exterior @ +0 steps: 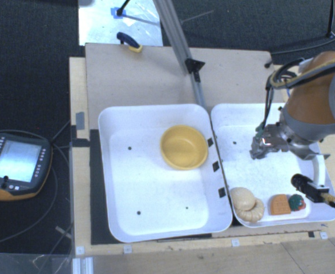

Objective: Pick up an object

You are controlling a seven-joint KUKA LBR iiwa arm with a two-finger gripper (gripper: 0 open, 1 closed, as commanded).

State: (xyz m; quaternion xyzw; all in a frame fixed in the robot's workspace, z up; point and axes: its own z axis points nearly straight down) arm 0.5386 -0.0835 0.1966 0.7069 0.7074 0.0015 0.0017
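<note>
Fingers of the gripper (260, 151) are hanging over the right bin (230, 119); their spread cannot be told. Below them, a cream bread roll (246, 204) is lying, likely light and soft, best pinched across its middle. Beside it an orange toy (286, 204) is sitting. A yellow bowl (184, 146) is resting in the left bin (127, 210).

Two white bins, one left of centre (133, 210) and one to its right (235, 119), sit on a pale tan counter (156, 73). A plain yellow bowl (184, 146) lies in the left bin. At the lower right, the right bin holds a cream-coloured bun (247, 204), an orange block (279, 205) and a small dark green piece with a red spot (296, 201). The arm (318, 104) at the right edge is grey with an orange band. At the far left, a dark grey and orange tablet (16, 165) has a pale bluish screen. The floor (30, 50) is dark charcoal.
</note>
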